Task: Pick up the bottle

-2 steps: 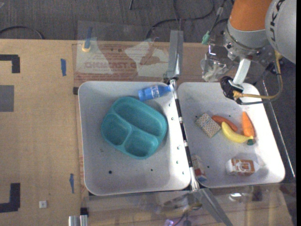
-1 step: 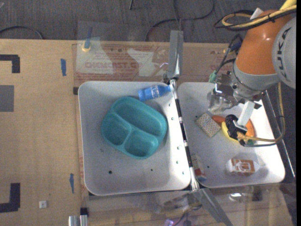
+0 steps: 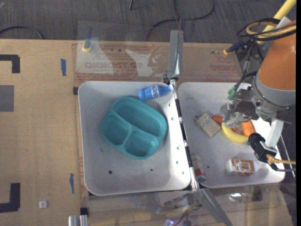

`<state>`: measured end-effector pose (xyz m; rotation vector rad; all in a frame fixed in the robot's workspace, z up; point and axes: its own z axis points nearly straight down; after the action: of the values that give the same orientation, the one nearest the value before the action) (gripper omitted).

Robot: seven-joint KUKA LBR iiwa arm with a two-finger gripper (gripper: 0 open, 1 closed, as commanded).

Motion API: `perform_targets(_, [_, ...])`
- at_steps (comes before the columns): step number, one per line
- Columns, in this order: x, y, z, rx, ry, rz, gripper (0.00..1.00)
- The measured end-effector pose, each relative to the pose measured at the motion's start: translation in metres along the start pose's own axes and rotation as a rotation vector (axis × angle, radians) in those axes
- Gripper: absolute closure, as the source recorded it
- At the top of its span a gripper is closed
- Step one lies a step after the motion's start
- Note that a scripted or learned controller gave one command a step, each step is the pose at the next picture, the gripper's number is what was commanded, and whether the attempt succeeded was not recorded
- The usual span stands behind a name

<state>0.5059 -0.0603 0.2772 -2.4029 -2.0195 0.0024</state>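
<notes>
The bottle (image 3: 153,92) is small, clear and blue-labelled. It lies on its side at the far edge of the left bin (image 3: 94,173), close to the divider between the bins. My gripper (image 3: 233,118) hangs over the right bin (image 3: 197,98), well to the right of the bottle. It is just above a yellow banana (image 3: 233,134) and an orange piece (image 3: 247,127). Nothing of the bottle is near it.
A teal divided plate (image 3: 134,126) fills the middle of the left bin, just in front of the bottle. The right bin also holds a speckled sponge-like block (image 3: 208,125) and a small brown-and-white carton (image 3: 241,166). A metal bar (image 3: 174,55) stands behind the bins.
</notes>
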Motion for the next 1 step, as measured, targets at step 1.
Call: perform_targets(1, [-0.0258,0.0062,-0.0152,-0.004,-0.001,-0.027,1.0])
